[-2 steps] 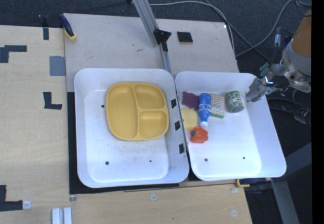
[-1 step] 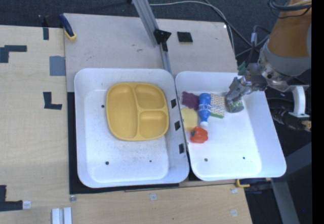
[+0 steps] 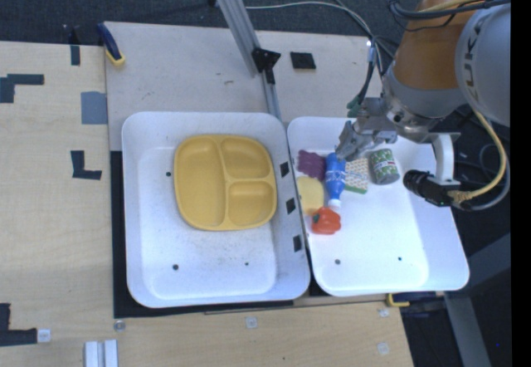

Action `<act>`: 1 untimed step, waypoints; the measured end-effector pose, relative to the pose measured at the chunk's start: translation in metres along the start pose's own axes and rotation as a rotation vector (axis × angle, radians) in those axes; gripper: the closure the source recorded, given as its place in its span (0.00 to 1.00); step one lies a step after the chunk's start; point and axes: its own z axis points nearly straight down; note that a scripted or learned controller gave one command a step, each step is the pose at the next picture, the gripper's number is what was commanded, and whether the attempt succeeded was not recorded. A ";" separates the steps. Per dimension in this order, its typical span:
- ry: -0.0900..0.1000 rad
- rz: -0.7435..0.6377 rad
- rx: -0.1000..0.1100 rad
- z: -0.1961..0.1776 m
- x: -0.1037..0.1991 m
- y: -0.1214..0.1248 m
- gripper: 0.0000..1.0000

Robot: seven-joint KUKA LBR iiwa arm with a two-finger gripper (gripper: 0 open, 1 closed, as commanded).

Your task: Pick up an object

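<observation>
In the right bin (image 3: 390, 261) lies a cluster of small objects near its upper left: a purple piece (image 3: 310, 163), a blue bottle with a white cap (image 3: 334, 179), a yellow object (image 3: 309, 194), a red-orange object (image 3: 325, 222), a speckled white packet (image 3: 356, 175) and a green can (image 3: 382, 166). My gripper (image 3: 355, 141) hangs over the top of this cluster, just above the blue bottle and the packet. Nothing shows between its fingers.
The left bin (image 3: 153, 216) holds a yellow divided plate (image 3: 225, 182). A slanted metal pole (image 3: 236, 12) rises behind the bins. Cables loop around the arm at the right. The lower half of the right bin is bare white floor.
</observation>
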 end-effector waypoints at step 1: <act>0.000 0.000 0.000 0.003 0.057 0.002 1.00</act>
